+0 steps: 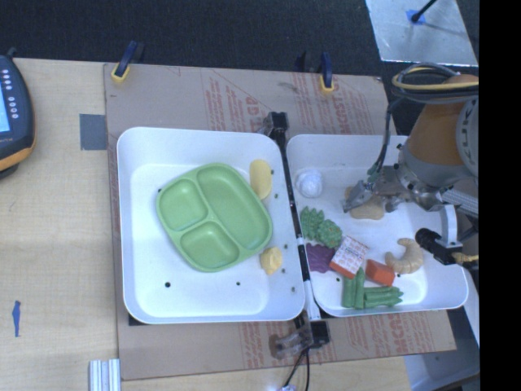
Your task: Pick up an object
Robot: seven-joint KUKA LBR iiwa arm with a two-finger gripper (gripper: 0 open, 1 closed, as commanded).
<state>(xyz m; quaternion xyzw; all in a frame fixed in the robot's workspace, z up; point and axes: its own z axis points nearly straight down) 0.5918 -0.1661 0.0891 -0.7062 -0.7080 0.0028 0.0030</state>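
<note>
My claw [364, 198], whose opening I cannot tell, sits low in the right bin [440, 300] upon a tan piece [368, 212]; to lift it well, I should centre over it, close squarely, then rise straight.

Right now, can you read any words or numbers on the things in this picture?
None can be read for sure.
Cardboard sheet under the bins: red printing, too blurred to read.
Small red and white packet in the right bin: printing too small.
Handheld controller at the left edge: buttons and screen, nothing legible.
</note>
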